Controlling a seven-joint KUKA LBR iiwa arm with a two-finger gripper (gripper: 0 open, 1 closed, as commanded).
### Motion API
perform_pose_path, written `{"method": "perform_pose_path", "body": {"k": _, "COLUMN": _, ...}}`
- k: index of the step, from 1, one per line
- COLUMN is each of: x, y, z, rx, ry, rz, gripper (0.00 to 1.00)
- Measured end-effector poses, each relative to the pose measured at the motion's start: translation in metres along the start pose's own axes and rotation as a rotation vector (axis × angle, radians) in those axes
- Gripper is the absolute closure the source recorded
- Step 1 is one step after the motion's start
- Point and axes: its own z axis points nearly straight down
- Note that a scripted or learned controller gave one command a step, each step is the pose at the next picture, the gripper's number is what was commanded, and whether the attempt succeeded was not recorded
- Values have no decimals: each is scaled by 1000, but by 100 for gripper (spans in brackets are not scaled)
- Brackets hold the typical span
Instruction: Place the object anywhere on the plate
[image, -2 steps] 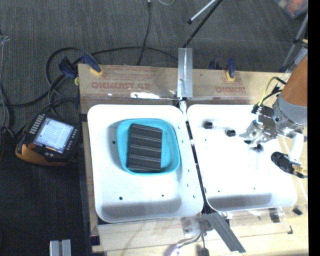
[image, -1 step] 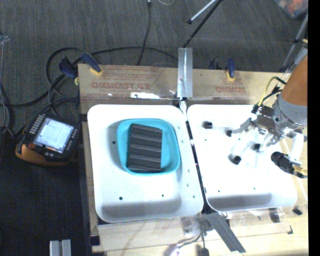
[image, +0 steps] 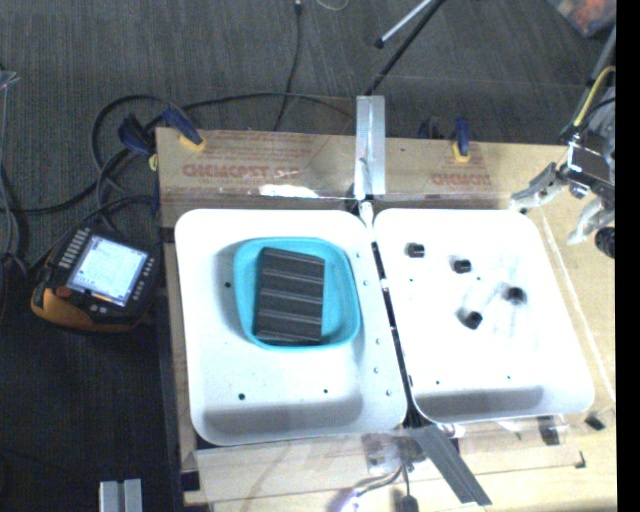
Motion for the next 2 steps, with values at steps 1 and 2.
{"method": "perform_pose_path", "body": {"k": 1, "x": 5, "y": -1, "z": 68, "rx": 3, "ry": 0, "rz": 129, "gripper": 0}}
{"method": "perform_pose_path", "body": {"k": 2, "x": 5, "y": -1, "z": 68, "rx": 3, "ry": 0, "rz": 129, "gripper": 0}}
